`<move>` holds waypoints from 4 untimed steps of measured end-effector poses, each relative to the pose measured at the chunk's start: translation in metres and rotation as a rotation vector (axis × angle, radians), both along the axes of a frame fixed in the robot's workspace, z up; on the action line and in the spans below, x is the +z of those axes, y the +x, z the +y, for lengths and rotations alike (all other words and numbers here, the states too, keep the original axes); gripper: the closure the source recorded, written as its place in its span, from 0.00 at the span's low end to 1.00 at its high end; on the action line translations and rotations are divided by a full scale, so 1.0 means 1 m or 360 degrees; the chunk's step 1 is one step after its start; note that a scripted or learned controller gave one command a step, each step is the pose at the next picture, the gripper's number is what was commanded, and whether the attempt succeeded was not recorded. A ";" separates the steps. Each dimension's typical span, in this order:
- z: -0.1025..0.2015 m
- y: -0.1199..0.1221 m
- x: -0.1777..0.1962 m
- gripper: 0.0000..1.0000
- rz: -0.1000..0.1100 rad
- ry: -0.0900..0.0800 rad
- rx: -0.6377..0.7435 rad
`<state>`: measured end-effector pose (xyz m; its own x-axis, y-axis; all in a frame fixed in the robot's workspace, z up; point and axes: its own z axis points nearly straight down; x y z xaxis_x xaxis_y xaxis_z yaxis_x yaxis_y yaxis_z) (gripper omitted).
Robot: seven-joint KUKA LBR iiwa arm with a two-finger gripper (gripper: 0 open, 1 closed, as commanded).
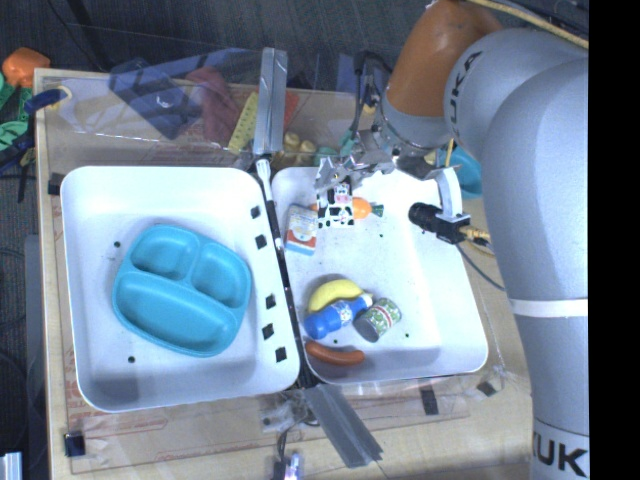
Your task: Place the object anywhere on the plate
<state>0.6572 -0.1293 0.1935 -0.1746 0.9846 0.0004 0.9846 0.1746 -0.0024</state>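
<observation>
Pincer [345, 173], grip state unclear, near right bin's [440, 313] far rim above cow toy [338, 208].

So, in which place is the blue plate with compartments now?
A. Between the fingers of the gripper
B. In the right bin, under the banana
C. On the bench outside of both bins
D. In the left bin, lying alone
D: the blue plate lies flat in the left bin with nothing on it, while the banana is in the right bin.
</observation>
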 end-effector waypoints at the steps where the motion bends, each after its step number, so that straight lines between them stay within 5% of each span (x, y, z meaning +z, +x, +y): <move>1: 0.027 -0.025 -0.078 1.00 -0.0007 -0.0014 0.0408; 2: 0.052 -0.024 -0.042 1.00 -0.0034 -0.0028 0.0524; 3: 0.121 -0.055 -0.002 1.00 -0.0005 -0.0001 0.0863; 4: 0.120 -0.055 -0.002 0.00 -0.0006 -0.0001 0.0862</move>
